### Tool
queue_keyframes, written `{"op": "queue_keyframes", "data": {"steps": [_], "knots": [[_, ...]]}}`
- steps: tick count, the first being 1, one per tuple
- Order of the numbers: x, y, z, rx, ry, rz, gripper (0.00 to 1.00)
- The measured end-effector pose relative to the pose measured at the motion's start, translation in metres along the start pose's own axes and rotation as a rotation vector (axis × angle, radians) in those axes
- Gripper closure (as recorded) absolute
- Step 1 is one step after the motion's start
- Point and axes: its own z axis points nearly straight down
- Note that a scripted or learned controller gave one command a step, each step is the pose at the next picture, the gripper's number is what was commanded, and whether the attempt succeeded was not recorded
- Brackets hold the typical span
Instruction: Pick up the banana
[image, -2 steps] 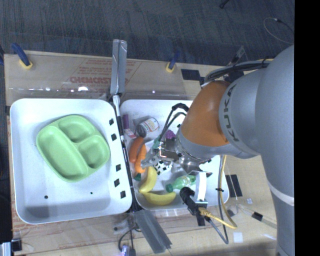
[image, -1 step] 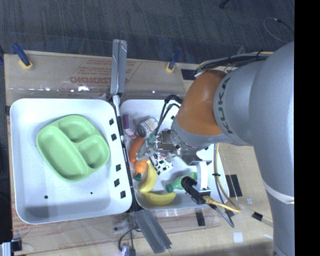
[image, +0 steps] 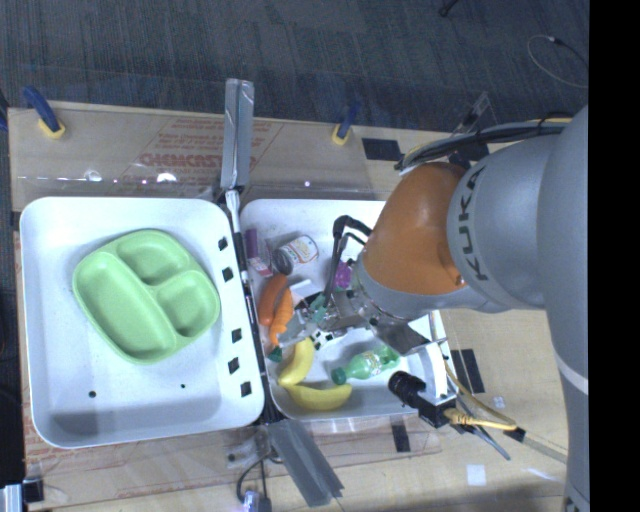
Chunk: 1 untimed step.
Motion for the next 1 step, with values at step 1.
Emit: {"op": "queue_keyframes", "data": {"steps": [1], "knots": [[-0.0515,-0.0091,0.0633,0.0,0.0,-0.08,0.0]]}}
